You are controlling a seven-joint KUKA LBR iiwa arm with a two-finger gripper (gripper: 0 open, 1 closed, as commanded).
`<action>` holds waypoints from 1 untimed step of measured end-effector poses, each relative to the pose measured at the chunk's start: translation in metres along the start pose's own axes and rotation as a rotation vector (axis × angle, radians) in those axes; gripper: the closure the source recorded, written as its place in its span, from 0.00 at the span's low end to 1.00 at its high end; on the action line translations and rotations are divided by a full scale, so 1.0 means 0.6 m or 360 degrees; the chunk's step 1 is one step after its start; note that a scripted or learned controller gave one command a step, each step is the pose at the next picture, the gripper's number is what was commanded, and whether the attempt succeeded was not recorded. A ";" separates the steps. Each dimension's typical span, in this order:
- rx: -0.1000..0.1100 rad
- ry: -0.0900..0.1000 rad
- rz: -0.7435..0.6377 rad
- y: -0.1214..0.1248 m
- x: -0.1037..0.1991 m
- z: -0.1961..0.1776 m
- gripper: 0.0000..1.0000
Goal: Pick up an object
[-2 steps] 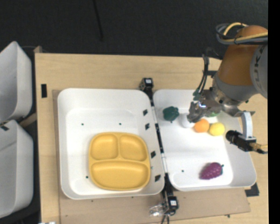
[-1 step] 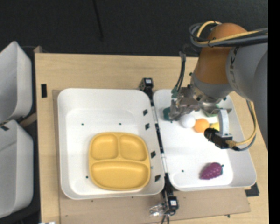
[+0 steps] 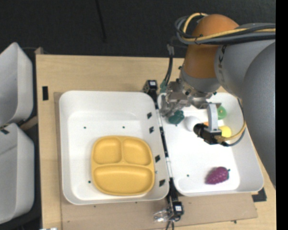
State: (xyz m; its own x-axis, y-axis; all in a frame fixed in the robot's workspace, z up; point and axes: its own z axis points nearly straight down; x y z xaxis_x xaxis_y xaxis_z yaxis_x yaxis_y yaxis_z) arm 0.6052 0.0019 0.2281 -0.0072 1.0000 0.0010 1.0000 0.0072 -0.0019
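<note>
White plastic makes up both shallow bins, which sit side by side on a pale wooden bench and touch along a shared middle rim. At the far left, two white moulded shapes are cut off by the edge and cannot be identified.

One thing lies in the left bin: a yellow plate, smooth and rounded-rectangular, divided into three compartments, two small ones above one long one. It lies toward the near right of that bin.

In the right bin the small things are partly hidden. A dark teal object lies at the bin's far left, just beside the middle rim, its shape too small to make out. Next to it is one white rounded piece. A purple grape bunch, knobbly in texture, lies alone near the front, well apart from the rest. A green piece and a yellow piece peek out behind the arm's hardware; an orange sliver shows between them, and how many things are there I cannot tell.

Grey and orange, the arm covers the bin's far side. Its gripper hangs right above the teal object, but whether the claw is apart or together cannot be told, as the metal parts blur together.
</note>
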 end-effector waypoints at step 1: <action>0.0002 -0.0002 -0.0001 0.018 0.092 0.015 1.00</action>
